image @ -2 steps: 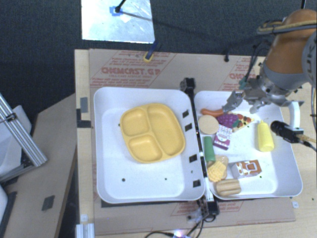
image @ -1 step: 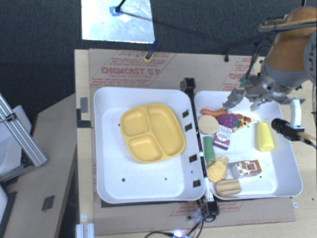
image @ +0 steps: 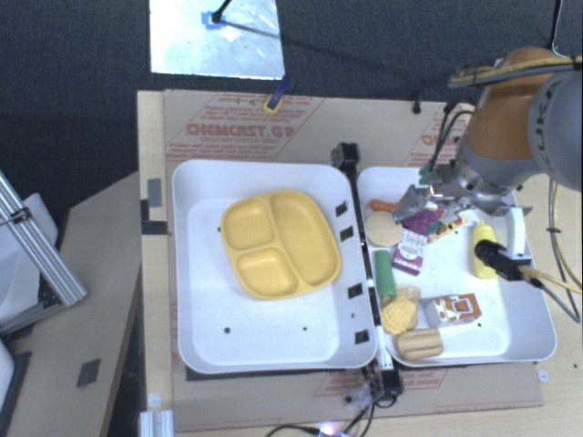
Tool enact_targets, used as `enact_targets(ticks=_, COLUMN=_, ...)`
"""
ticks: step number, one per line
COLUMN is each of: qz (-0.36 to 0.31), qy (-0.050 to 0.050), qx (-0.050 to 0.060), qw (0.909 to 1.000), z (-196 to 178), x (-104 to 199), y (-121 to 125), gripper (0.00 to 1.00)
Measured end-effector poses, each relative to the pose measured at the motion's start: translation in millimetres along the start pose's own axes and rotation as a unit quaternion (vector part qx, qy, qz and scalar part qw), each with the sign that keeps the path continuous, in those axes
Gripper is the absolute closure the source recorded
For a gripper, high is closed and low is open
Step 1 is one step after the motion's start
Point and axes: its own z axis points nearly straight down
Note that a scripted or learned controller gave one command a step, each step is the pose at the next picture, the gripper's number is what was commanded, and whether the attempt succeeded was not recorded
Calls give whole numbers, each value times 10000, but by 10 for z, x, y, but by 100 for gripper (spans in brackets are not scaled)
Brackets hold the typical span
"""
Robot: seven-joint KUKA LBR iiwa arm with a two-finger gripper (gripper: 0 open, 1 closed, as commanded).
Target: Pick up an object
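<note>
The gripper hangs low over the back of the right bin, apparently to pick from the toys heaped there, a purple packet just beneath and in front of it, though whether it grips anything I cannot tell.

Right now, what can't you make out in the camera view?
- Gripper fingers: blurred, open or shut unclear.
- Purple packet: top end hidden under the gripper; label too small to read.
- Small box: print too small.
- Arm: cut off by the right edge.
</note>
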Motion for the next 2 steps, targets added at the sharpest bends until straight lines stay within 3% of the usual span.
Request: enact_targets(ticks=2, qz=4, qy=-19, qx=-48, qw=10000, z=903, x=-22, y=23, gripper=0)
